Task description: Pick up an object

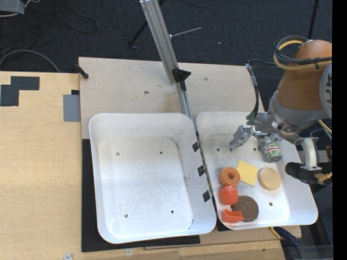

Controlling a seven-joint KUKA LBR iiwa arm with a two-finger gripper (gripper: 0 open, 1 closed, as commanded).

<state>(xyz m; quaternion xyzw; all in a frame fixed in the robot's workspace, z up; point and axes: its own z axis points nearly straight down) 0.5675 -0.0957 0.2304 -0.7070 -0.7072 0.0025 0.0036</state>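
End effector over far part of right bin, jaw state unreadable, nothing visibly held; best drop straight onto yellow block just near it, clear of orange ring and tan disc.

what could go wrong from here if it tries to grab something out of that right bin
The items are packed tight: the orange ring, yellow block, red piece and brown disc touch or nearly touch, so the gripper may knock neighbours or pinch two at once.

The brown disc and the small red-orange piece sit near the right bin front rim, leaving little room around them.

The round beige piece looks smooth and could slip.
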